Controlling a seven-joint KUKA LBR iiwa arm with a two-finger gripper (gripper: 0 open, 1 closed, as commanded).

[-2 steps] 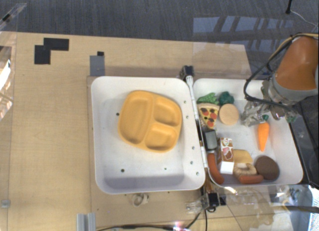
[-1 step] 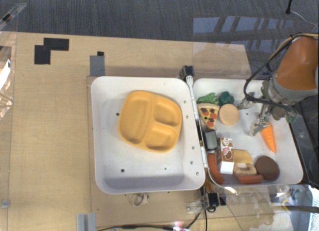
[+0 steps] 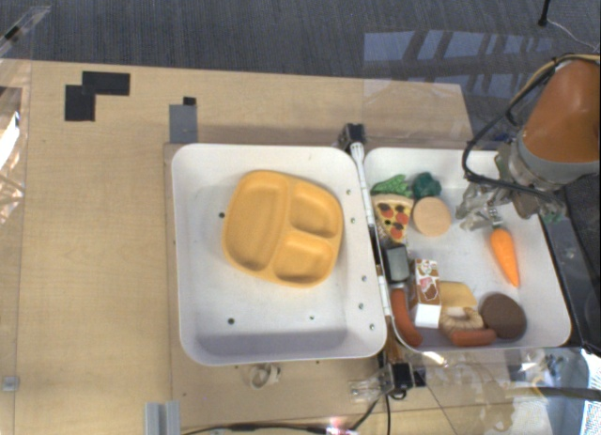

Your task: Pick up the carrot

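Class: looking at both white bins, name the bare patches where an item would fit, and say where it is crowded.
Left bin: bare floor all around the yellow divided plate, widest below it. Right bin: a bare strip between the round cracker and the carrot. Crowded along its lower left, around the sausages and chocolate cookie.

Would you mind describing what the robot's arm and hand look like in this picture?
The arm shows a broad rounded orange band over a grey wrist section. Black cables loop around the wrist on its left side. Below it sits the hand, a small assembly of bare silvery-grey metal with thin fingers, much lighter in build than the bulky arm above it.
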